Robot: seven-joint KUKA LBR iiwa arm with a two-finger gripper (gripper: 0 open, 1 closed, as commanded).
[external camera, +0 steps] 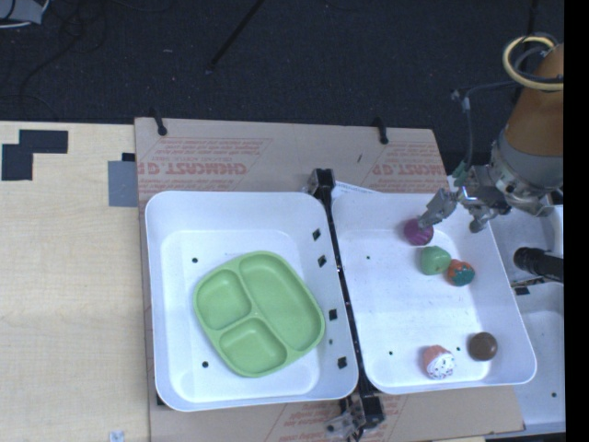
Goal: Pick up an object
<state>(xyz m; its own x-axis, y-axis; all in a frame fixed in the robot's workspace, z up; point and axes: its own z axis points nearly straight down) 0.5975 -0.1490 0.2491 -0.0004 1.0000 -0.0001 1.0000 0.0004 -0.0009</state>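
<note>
As seen from above at a slant, two shallow white bins are set side by side on a cardboard sheet [276, 155] printed with red lettering. Nearest the camera, in the right bin [391, 316], a white ball with red and dark speckles [439, 363] is found by the front wall, and a brown ball [482, 345] lies just beside it, toward the right wall. In the left bin [170, 247], a green plate [259, 313] with three compartments is laid flat, turned at an angle. Farther back in the right bin, a green ball [433, 261] is seen touching an orange-and-teal ball [460, 273]. Behind them, a purple ball [418, 232] rests near the rear of the bin. The gripper [460, 212] is reached in from the right, with its two fingers spread apart; one fingertip [431, 219] is placed just above the purple ball, the other off to the right of it. Nothing is seen held between them. Beyond, a pale wooden bench [64, 293] and a dark floor are shown.
</note>
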